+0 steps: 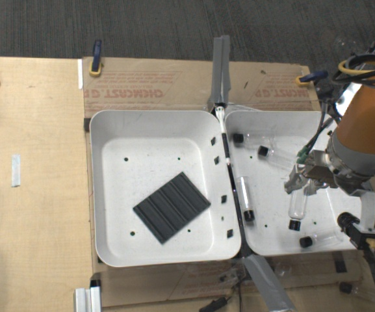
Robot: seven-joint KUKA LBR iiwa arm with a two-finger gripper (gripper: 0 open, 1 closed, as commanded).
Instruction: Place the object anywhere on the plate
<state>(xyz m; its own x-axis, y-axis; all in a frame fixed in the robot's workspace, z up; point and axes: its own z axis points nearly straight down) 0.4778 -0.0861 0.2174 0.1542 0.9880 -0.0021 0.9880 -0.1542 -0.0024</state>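
While the dark ribbed rectangular plate [172, 207] lies in the left white bin [109, 142], the two-finger gripper [302, 186] is seen right of it; grip state indeterminable.

Smooth white plastic bins [103, 174]; a matt black ribbed plate [171, 207]; clear glossy tubes [244, 197] with black caps; brown cardboard [151, 83] beneath.

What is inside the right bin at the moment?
The right bin holds several clear tubes with black caps, one along its left wall and one just below the gripper. The arm covers the bin's right side.
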